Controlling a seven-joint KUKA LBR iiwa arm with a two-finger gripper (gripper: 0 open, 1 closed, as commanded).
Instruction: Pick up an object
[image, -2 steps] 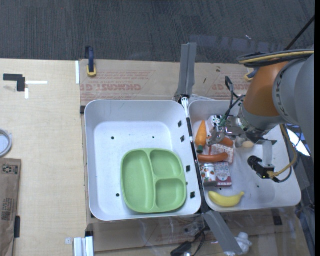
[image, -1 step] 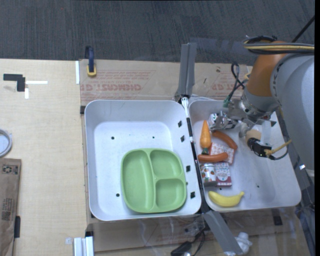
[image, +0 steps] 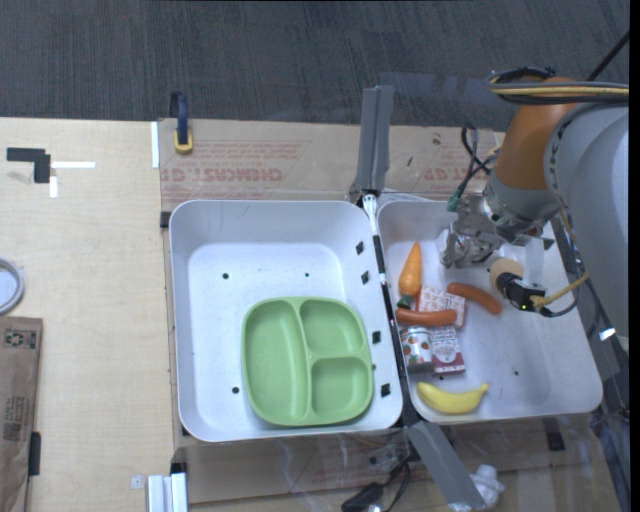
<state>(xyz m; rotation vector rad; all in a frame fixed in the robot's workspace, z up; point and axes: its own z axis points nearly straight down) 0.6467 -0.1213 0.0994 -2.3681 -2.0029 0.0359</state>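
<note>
Carrot (image: 410, 268) lies just left of the claw (image: 462, 250); its grip state is unclear.

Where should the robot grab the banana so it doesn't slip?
Probably across the thick middle of the banana, coming straight down from above. It lies flat on the floor of the right bin, curved with its ends turned up, apart from the small carton, so there is room for fingers on both long sides.

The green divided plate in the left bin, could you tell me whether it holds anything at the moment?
Empty. All three compartments of the green divided plate show bare green, and the toy foods lie in the right bin.
</note>
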